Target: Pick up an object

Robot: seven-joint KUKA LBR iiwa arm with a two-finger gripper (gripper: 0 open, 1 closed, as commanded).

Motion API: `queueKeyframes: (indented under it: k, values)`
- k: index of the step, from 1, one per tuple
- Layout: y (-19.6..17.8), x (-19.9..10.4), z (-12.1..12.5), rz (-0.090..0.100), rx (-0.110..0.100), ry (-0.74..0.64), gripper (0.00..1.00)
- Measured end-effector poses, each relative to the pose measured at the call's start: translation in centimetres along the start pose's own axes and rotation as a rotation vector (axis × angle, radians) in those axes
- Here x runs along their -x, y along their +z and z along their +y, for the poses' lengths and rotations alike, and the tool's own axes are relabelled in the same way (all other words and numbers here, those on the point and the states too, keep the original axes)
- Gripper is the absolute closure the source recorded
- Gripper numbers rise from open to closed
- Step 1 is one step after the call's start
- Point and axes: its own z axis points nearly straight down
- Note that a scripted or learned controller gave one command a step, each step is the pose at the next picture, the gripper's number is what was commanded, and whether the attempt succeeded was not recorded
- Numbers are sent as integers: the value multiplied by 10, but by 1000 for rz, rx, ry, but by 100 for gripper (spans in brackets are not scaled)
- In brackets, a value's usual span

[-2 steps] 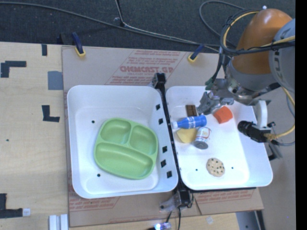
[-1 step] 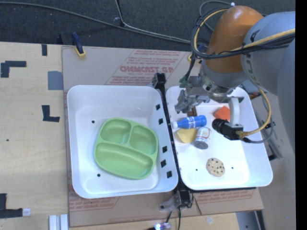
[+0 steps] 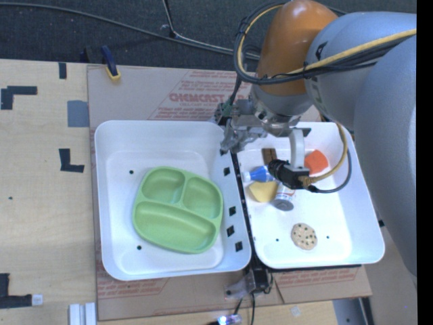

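Objects for picking lie in the right-hand bin (image 3: 352, 249): a blue piece (image 3: 258, 175), a yellow wedge (image 3: 262, 192), a small can-like item (image 3: 284, 200), an orange piece (image 3: 316, 160) and a speckled cookie (image 3: 304, 236). Going from left to right, a green divided plate (image 3: 178, 208) is seen flat in the left bin (image 3: 115, 147), well apart from the other things. The tool (image 3: 237, 133) is placed over the dividing wall between the two bins, near the far end of the right bin; whether it stands wide or narrow cannot be told, and nothing is seen held in it.

Risks, as judged: a descent at this spot could strike the bin wall rather than an object. The blue piece, the yellow wedge and the can lie close together, so one could be pushed aside or two caught at once. The black cable (image 3: 318, 187) looped above them could snag.

Hidden or unclear: the tool's tip is blurred against the wrist; a dark item (image 3: 270, 156) under the arm cannot be identified; the orange piece is partly covered.
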Motion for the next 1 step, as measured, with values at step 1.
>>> queueKeyframes:
  k: [1]
  values:
    - [-2, -51, 8, 0, 0, 0, 100]
